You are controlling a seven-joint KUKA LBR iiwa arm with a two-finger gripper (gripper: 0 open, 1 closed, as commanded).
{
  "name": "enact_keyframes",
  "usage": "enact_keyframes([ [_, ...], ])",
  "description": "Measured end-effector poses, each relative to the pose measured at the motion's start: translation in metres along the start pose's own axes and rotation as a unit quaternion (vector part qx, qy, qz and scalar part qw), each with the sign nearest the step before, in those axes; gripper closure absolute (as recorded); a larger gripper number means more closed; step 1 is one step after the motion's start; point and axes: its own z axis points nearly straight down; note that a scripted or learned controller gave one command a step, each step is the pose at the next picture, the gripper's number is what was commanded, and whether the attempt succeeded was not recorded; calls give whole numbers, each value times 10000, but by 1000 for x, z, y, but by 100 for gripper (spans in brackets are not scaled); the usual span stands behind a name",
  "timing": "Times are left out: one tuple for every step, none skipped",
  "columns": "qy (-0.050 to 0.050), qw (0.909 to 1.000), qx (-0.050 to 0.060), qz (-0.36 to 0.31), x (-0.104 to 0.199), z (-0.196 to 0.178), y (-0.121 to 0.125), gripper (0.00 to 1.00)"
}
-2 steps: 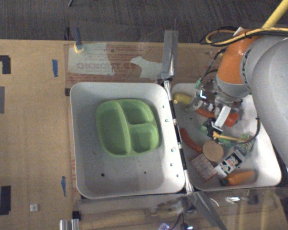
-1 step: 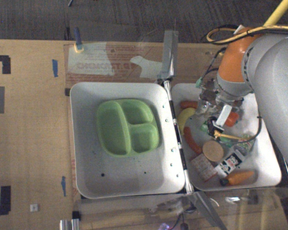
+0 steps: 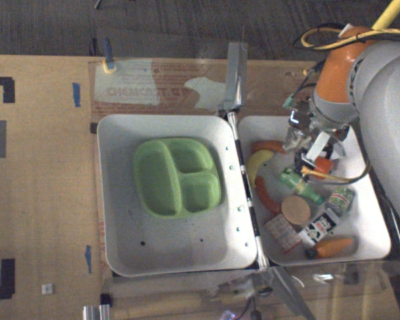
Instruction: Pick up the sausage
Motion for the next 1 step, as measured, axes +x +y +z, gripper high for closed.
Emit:
enact_keyframes([
  [0,10000,0,3,0,0,0,0],
])
